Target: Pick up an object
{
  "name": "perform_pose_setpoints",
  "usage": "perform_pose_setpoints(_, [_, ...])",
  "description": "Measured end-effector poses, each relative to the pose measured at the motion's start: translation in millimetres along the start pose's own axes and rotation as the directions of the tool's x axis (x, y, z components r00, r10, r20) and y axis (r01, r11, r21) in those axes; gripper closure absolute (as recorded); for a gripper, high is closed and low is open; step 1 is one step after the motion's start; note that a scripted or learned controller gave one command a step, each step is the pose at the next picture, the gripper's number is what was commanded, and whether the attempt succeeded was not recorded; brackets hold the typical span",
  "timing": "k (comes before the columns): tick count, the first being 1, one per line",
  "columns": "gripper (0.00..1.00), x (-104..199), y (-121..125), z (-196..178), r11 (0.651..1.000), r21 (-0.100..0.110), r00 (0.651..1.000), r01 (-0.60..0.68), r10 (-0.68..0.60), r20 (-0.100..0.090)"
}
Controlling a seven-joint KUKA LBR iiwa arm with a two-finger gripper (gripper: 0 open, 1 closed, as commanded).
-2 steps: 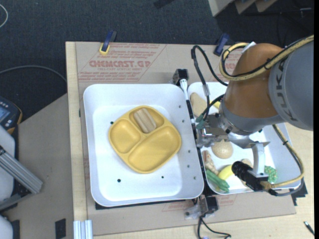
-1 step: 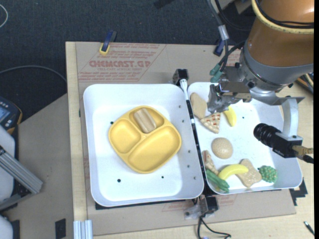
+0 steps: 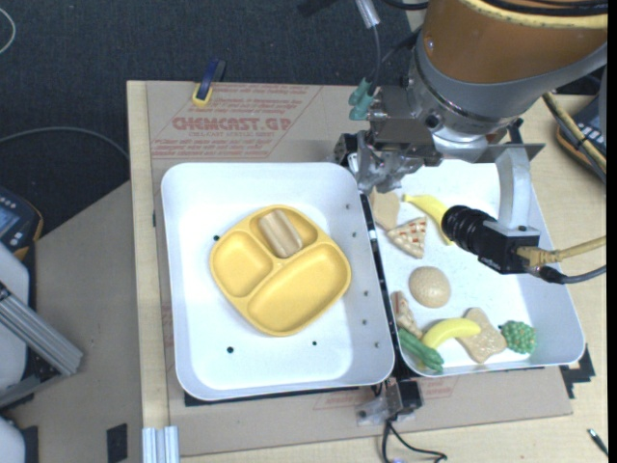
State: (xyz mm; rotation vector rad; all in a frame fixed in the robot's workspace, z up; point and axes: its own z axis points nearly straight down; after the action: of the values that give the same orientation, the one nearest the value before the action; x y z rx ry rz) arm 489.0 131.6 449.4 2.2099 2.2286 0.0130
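Camera view — tan bench (image 3: pixel 241 123), two white bins (image 3: pixel 193 258), dark carpet, claw (image 3: pixel 384 174) grip unreadable

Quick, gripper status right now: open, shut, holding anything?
Gripper: cannot be told; it sits low at the right bin's top-left corner.

Two white bins (image 3: pixel 183 258) (image 3: pixel 564 316), one yellow divided plate (image 3: pixel 280 273), two bananas (image 3: pixel 429 205) (image 3: pixel 451 331), one pizza slice (image 3: pixel 410 236), one bun (image 3: pixel 430 285), one broccoli (image 3: pixel 518 336).

Single fixed camera, sat above the bench (image 3: pixel 145 258), looked down at a slant, took in both white bins (image 3: pixel 193 355) side by side, arm (image 3: pixel 511 37) loomed close at upper right.
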Motion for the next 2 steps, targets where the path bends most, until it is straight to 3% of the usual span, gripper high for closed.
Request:
perform_pose_setpoints(1, [1.00,-51,-4,101,1.000,0.019,1.000,-0.014,0.014,0.008])
perform_pose_setpoints(2, [1.00,4,58,111,1.000,0.005,1.000,-0.004,0.004,0.003])
